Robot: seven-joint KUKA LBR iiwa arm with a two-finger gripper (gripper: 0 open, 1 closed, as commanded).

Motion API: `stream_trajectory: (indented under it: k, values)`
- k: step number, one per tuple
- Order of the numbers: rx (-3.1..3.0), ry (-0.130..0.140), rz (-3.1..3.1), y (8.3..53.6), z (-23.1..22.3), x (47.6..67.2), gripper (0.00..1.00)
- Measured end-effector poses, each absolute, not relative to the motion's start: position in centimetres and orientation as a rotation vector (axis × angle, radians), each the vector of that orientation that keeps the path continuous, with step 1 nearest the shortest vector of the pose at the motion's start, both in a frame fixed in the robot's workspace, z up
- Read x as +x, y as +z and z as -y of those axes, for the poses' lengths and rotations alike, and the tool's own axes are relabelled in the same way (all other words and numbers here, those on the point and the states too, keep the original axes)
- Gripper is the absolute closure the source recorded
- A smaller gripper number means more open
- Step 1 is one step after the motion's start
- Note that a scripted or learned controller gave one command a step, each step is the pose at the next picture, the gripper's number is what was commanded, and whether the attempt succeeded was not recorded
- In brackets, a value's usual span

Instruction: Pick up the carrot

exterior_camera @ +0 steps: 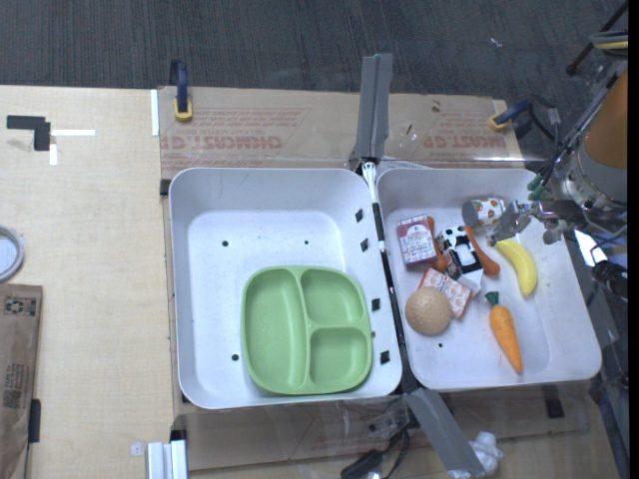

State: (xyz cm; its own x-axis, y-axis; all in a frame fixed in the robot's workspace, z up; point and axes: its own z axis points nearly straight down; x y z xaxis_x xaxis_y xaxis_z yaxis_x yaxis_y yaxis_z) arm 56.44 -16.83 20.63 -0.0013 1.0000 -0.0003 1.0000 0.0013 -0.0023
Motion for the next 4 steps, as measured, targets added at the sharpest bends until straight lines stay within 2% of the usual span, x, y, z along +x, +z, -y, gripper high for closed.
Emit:
stream_trajectory:
  k: [1, 2, 3, 4]
  values:
    - [-2.305, 0.001, 2.134, 10.1, 19.8, 52.5, 0.00]
    - [-2.614, 0.005, 1.735, 9.0, 15.8, 47.6, 0.00]
    - [-2.360, 0.001, 2.073, 15.6, 17.6, 47.8, 0.00]
    - [-2.141, 0.002, 2.295, 9.1, 18.8, 47.7, 0.00]
